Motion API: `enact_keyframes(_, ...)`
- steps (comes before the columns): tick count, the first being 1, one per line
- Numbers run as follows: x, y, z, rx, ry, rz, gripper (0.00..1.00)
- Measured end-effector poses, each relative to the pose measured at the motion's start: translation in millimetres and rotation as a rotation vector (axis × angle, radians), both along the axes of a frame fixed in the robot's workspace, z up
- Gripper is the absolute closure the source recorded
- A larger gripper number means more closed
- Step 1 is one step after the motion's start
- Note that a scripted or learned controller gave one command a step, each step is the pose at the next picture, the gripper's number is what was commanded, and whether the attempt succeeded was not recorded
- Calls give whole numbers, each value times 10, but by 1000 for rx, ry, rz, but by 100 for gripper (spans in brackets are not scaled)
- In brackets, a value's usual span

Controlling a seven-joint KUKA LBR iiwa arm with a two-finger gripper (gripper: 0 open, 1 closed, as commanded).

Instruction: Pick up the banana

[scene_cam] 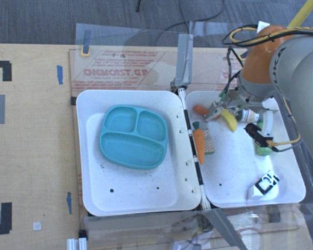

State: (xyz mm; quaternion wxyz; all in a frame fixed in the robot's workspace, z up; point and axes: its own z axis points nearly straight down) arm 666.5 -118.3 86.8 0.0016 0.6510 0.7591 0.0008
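Right bin, upper part: arm above, gripper low beside the banana. I can't tell its state (wrist hides it). I'd center over the banana's middle before grasping. Carrot hugs the left wall; open floor lies lower right.

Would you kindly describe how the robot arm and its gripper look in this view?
The arm is bulky, rounded and light grey, with an orange band above the wrist. Thin yellow and dark cables loop around that band. The gripper is small, metallic grey with dark parts.
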Motion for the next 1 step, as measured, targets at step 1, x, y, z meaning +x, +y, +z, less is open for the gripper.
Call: enact_keyframes(1,1,1,1,0,0,0,0)
